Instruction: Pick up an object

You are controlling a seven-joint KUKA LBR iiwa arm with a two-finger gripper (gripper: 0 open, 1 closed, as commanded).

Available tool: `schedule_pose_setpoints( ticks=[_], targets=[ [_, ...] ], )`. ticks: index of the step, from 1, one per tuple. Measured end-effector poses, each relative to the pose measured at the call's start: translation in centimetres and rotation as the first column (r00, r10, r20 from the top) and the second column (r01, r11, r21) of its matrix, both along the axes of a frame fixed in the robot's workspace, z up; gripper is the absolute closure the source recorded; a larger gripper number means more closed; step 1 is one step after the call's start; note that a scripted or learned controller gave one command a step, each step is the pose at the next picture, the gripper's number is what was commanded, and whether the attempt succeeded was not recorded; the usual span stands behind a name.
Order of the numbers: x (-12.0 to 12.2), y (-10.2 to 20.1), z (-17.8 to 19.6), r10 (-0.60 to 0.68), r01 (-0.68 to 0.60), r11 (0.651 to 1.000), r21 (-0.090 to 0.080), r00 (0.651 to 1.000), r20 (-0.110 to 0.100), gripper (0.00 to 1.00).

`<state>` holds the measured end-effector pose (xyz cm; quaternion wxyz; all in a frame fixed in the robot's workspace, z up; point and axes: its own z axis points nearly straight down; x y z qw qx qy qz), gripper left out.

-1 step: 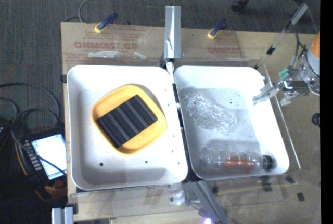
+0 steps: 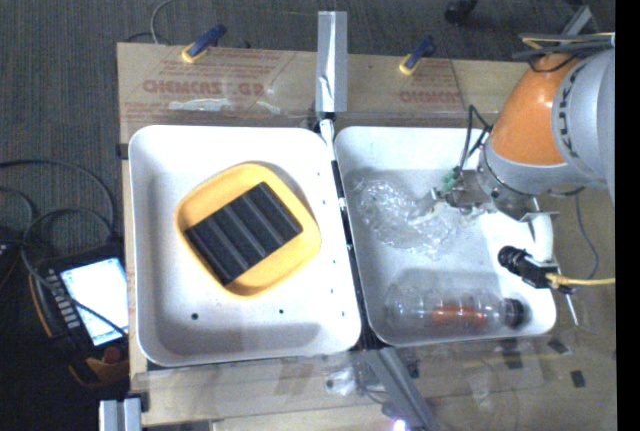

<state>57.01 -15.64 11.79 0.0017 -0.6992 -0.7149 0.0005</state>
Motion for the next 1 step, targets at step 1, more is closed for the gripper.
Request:
schedule_pose_setpoints(
  ticks=[1],
  targets=[
    [3.78, 2.96, -2.51, 0.031, -0.031, 1.000, -0.005, 0.999, 0.018, 0.00]
  ],
)
